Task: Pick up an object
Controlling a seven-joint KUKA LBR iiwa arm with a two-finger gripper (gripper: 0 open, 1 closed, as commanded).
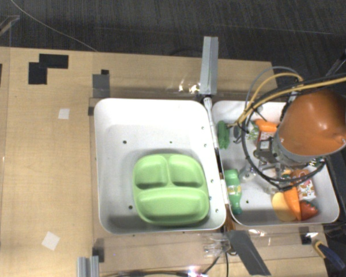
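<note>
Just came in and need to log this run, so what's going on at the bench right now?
The arm is reaching down into the right bin, among a jumble of small items: green pieces by the divider, orange and red ones near the front corner. Its body and cables hide the claw, so no grasp can be confirmed. The left bin holds a green divided tray, untouched.

The left bin [112, 154] has open floor along its back and left side; a green divided tray [170, 188] fills its front middle. The right bin [259, 211] is crowded: the arm [312, 124] and looping cables [259, 97] hang over it, with small items along its edges.
</note>
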